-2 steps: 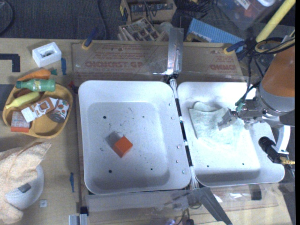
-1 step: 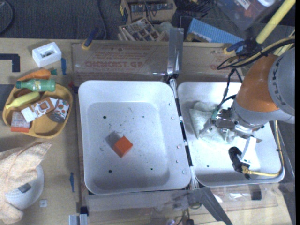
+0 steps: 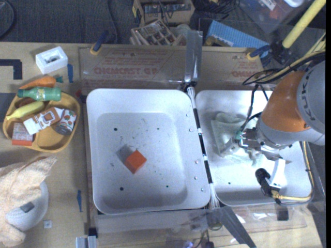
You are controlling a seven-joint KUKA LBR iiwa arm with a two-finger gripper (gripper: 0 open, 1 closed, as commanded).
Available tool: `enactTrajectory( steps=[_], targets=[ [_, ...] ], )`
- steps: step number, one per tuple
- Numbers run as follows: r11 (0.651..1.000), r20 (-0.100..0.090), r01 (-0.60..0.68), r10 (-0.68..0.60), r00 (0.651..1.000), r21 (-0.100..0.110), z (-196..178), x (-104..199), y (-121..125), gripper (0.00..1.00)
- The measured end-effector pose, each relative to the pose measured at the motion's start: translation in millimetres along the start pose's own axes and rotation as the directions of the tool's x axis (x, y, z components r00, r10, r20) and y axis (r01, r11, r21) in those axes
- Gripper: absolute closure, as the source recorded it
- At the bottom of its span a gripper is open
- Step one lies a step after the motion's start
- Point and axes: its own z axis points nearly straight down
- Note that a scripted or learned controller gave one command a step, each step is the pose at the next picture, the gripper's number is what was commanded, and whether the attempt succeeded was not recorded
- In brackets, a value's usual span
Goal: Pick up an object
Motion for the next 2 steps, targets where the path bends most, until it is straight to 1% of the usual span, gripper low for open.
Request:
enactTrajectory(
  steps=[1,2],
  targets=[
    [0.992,0.006,-0.128,0.128,0.992,0.009,-7,-43,46,0.00],
    [0.999,0.005,0.054,-0.054,0.999,0.008,-102,-88,68,0.00]
  ],
)
